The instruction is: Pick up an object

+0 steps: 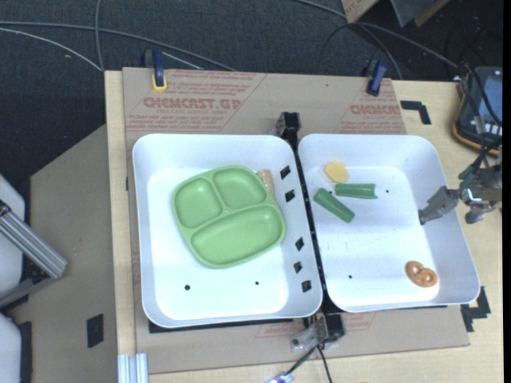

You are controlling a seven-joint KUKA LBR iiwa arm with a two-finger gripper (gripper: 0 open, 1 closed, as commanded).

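In the right bin [447,174], a pretzel [421,274] lies near the front rim. Farther back are two green sticks [343,199] and a yellow piece [336,171]. The hand [439,206] is at the right wall, holding nothing; if its fingers are wide or narrow, I cannot tell. The pretzel lies just in front of it, the other pieces to its left. The left bin [160,294] holds a green plate [228,215].

The left bin [152,238] is largely occupied by a green divided plate [229,215]. In the right bin [447,238], obstacles are confined to the upper left and lower right corners; its centre is left clear.
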